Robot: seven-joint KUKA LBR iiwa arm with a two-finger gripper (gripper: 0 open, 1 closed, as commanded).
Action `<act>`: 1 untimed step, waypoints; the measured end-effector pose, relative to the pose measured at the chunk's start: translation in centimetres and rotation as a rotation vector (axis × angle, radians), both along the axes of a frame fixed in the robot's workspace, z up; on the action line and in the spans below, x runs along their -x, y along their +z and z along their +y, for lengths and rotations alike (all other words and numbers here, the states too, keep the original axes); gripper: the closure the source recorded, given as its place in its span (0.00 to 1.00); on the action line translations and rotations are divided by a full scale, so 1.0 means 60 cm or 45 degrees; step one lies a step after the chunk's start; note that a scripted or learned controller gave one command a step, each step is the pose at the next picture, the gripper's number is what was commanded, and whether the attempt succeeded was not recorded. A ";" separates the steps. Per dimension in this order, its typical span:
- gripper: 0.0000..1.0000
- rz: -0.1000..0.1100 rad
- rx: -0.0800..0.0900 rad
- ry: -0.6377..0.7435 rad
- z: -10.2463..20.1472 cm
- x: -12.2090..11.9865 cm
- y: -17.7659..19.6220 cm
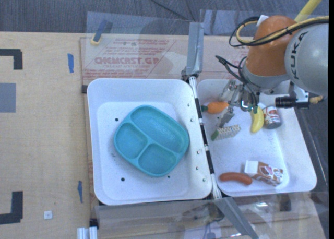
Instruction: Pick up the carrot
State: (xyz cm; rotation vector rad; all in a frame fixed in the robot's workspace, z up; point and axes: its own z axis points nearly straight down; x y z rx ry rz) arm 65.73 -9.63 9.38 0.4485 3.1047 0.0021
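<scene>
Carrot near banana, grey block.

Robot lab: big grey robot arm with cables, wooden worktop with tape marks, two white bins holding toy food.

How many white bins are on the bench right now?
2. The left bin holds the blue divided plate; the right bin holds the carrot and other food.
</scene>
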 end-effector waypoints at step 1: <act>1.00 -0.012 -0.002 -0.006 -0.002 -0.004 0.021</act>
